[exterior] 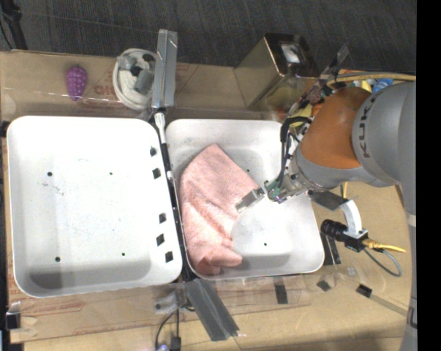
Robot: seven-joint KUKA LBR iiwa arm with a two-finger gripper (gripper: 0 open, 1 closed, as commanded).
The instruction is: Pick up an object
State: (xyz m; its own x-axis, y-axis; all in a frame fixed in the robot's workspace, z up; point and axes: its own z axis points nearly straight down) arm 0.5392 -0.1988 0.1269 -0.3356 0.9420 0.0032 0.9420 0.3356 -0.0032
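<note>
Camera view looks down on two white bins side by side on the surface. A pink cloth (209, 207) lies crumpled in the right bin (293, 258), against that bin's left wall and next to the divider (165, 196) between the bins. Its long axis runs from the upper middle of the bin down toward the lower left corner, where the folds bunch thickest. The left bin (81, 196) lies well apart from the work.

The arm (352, 134) reaches in from the right, its orange band above the wrist, and the tool (251, 198) hangs low over the right bin, just at the cloth's right edge. A pale finger points left toward the fabric and seems to touch or nearly touch the cloth's border, but the slant of the view and the small size of the fingers hide whether they are spread or closed; I cannot tell. No fabric is clearly seen between them.

The cloth lies to the left of the tool and slightly below it in the picture, so a grasp likely calls for a short shift left onto the thicker folds, closing across the long axis.
</note>
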